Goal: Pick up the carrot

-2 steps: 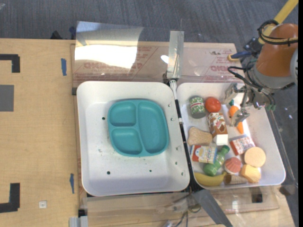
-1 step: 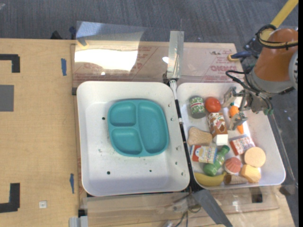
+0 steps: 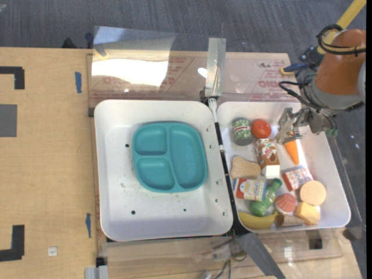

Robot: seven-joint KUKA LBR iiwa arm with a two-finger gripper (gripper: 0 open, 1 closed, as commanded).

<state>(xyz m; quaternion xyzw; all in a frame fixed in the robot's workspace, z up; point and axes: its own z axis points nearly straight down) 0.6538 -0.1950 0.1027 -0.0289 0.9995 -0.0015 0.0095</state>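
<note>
The small orange wedge-shaped toy carrot point(image 3: 293, 151) lies in the right-hand shallow white bin point(image 3: 340, 182), toward its upper right, just beside a red-and-white printed can point(image 3: 267, 151) and above a small white block point(image 3: 271, 171). A red toy tomato point(image 3: 261, 128) and a dark green can point(image 3: 242, 131) sit further left; below are a packaged snack with a red label point(image 3: 296, 177), a pale round biscuit point(image 3: 313, 192) and a yellow banana point(image 3: 256, 220) near the bin's lower wall. The left bin holds a teal divided plate point(image 3: 170, 156).

The metal two-finger gripper point(image 3: 290, 131) sits directly above the carrot's upper end — whether it is wide or narrow I cannot tell, and nothing shows the carrot gripped. I judge this as the approach or descent step. The next move calls for lowering squarely over the carrot, closing on it without catching the can alongside, then lifting.
</note>
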